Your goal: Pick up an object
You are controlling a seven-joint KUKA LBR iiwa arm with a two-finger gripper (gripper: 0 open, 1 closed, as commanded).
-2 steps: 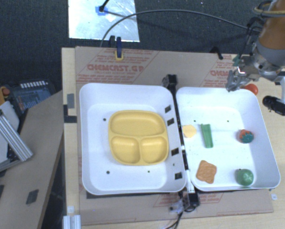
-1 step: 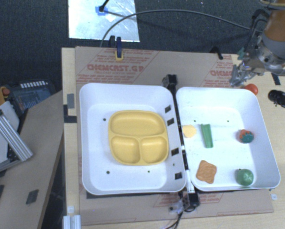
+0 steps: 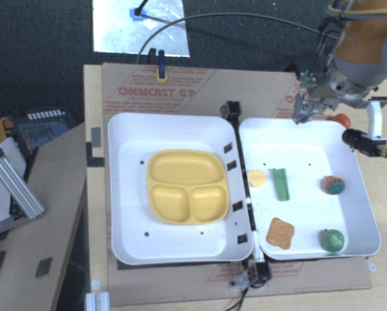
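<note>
My gripper [image 3: 301,114] hangs over the far rim of the right bin [image 3: 297,129], with nothing visible between its fingers. Inside that bin lie a green bar [image 3: 281,184], a pale yellow round piece [image 3: 257,178], an orange toast-like piece [image 3: 281,232], a green ball [image 3: 332,240] and a red and teal ball [image 3: 333,185]. All of them sit well below and to the front of the gripper. A small red object [image 3: 340,119] shows just beyond the bin's far right rim.
The left bin [image 3: 125,173] holds a yellow divided tray [image 3: 186,186]. A black clamp [image 3: 231,111] sits where the two bins meet at the back. A black and white fixture [image 3: 368,138] juts over the right bin's far right corner.
</note>
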